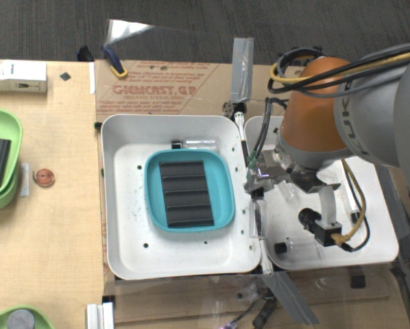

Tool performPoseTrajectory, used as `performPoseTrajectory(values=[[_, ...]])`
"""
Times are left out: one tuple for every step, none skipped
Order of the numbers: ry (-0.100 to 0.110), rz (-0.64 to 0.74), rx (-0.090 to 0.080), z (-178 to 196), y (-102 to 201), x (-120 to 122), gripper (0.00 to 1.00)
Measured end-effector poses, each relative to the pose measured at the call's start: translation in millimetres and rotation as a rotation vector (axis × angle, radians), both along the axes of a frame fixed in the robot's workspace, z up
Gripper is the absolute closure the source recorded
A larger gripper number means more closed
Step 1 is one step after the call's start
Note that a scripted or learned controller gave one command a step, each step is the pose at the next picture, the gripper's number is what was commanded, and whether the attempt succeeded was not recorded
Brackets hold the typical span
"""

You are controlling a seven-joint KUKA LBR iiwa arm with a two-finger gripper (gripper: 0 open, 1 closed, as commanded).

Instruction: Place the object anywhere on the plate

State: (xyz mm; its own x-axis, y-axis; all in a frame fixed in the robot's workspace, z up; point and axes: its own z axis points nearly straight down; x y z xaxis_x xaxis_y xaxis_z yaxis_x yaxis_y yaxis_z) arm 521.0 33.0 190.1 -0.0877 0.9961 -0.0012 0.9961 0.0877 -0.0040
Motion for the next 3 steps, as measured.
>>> performPoseTrajectory(values=[[0.000, -0.001, 0.000, 0.1, -0.3, 0.1, 0.00], [0.000, -0.001, 0.000, 0.1, -0.3, 0.1, 0.00], [0.000, -0.001, 0.000, 0.1, -0.3, 0.1, 0.00]])
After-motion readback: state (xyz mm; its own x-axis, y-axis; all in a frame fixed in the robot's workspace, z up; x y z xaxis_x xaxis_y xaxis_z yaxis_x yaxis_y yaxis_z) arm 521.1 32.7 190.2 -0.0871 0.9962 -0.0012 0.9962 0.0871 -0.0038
